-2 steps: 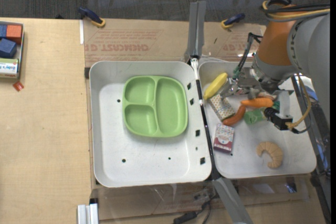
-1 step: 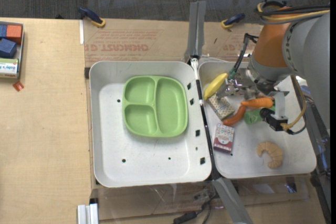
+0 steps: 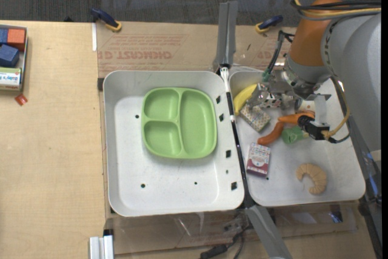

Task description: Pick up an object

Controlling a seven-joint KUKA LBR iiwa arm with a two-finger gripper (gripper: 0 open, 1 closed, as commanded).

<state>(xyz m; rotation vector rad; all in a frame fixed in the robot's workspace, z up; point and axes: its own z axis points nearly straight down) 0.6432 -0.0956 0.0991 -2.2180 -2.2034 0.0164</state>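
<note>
The right bin [image 3: 339,191] holds several small objects. A yellow banana [image 3: 244,96] lies at its far left, with a speckled grey packet [image 3: 257,118] just in front of it. An orange carrot [image 3: 280,128] and a green piece [image 3: 293,135] lie in the middle. A red and white box [image 3: 259,160] sits near the left wall, and a tan croissant [image 3: 312,178] lies towards the front. My gripper [image 3: 270,97] hangs low over the back of this bin, right above the packet and beside the banana. The arm's body hides its tips.
The left bin [image 3: 121,191] holds a green divided plate [image 3: 180,122]. A raised divider [image 3: 229,106] runs between the two bins. Blue and red blocks [image 3: 12,48] sit at the far left of the bench. The arm's cables [image 3: 330,130] trail over the right bin.
</note>
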